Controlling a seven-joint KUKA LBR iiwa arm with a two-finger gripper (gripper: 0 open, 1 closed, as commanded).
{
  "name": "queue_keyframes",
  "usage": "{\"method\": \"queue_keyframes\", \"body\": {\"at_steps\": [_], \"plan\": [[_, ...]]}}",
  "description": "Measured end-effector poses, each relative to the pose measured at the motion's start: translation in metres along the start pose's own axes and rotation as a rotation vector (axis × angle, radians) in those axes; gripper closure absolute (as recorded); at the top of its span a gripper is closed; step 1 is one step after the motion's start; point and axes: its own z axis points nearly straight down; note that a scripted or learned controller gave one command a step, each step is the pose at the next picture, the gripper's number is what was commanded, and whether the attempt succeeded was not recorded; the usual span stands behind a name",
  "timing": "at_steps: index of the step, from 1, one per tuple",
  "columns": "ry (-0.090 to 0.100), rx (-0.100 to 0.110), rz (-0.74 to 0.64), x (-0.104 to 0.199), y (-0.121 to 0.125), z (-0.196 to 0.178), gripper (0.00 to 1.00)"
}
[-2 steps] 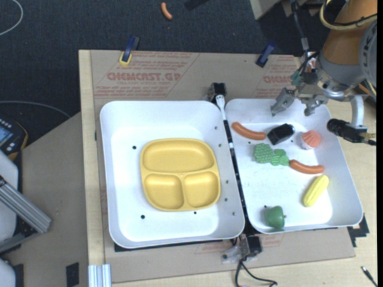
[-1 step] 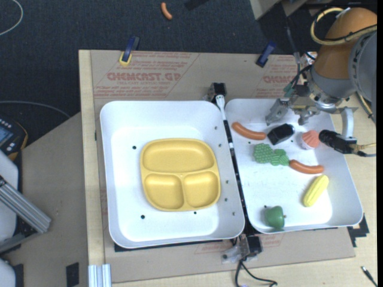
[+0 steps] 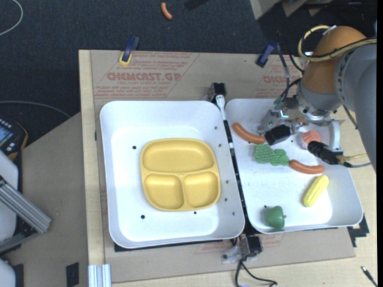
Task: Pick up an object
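Partly hidden: pink piece (image 3: pixel 310 138), at the back of the right bin (image 3: pixel 350 211), tucked against the robot's hardware; shape hard to make out.
Claw (image 3: pixel 286 124) state: cannot tell whether open or closed; it sits low over the back of the right bin.
Upper sausage (image 3: pixel 248 134): just left of the claw.
Pink piece vs claw: just right of it.
Green leafy piece (image 3: pixel 270 156): just in front of the claw.
Lower sausage (image 3: pixel 306 167): right of the leafy piece, near it.
Corn cob (image 3: pixel 315 190): further front, right side.
Green pepper (image 3: pixel 274 217): front edge, well apart from the claw.
Counts, right bin: sausages 2; pink piece 1; leafy piece 1; corn cob 1; pepper 1.
Left bin (image 3: pixel 116 160): one yellow three-compartment plate (image 3: pixel 179 173), centred.
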Motion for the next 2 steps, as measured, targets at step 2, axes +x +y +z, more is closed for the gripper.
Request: {"method": "queue_keyframes", "body": {"at_steps": [2], "plan": [[-0.002,-0.01,0.001,0.007,-0.005,-0.07,1.0]]}}
